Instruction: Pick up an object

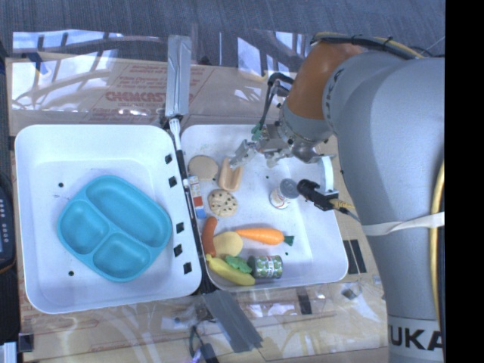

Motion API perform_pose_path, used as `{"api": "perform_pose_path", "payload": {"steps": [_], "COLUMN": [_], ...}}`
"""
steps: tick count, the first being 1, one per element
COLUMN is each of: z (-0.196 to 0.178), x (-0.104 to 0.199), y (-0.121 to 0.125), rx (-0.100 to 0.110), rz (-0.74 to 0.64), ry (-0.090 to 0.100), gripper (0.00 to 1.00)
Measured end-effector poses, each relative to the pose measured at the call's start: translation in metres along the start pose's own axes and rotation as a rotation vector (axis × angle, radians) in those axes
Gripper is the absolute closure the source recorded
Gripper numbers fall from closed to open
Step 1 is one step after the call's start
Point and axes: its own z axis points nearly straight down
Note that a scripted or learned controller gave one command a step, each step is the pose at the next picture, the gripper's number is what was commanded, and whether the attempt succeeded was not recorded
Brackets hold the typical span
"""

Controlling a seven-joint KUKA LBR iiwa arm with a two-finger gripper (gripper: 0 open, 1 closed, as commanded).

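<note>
The bun [229,175] is lying in the right bin [333,257], near its upper left, tilted, with its upper end sitting just below and left of the claw [246,151]. The claw is hanging over that end, and nothing is showing in its grip; whether it is standing wide or narrow cannot be told from this slant. The grey arm [378,127] is reaching in from the right, its orange band [321,82] sitting above the wrist.

Both bins are resting side by side on a bench covered with cardboard [121,89] bearing red lettering, and grey carpet [151,2] is showing beyond it.

Around the bun, a tan disc [202,166] is lying just to its left and a cookie [221,202] just below it. A small jar [281,195] is standing to the right. Lower down, a sausage [209,235], a lemon [228,243] and a carrot [261,236] are lying in a row, and a banana [231,271] and a tin can [266,266] are lying along the front wall.

The left bin [30,278] is holding a blue divided plate [113,227], lying flat near its middle.
</note>
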Motion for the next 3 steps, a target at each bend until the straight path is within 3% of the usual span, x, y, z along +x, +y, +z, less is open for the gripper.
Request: {"api": "perform_pose_path", "payload": {"steps": [1,2,3], "z": [0.025,0.026,0.026], "x": [0.01,0.054,0.034], "y": [-0.007,0.015,-0.017], "rx": [-0.001,-0.002,0.002], "rz": [0.119,-0.026,0.194], "ry": [0.0,0.0,0.001], "gripper": [0.0,0.0,0.0]}}
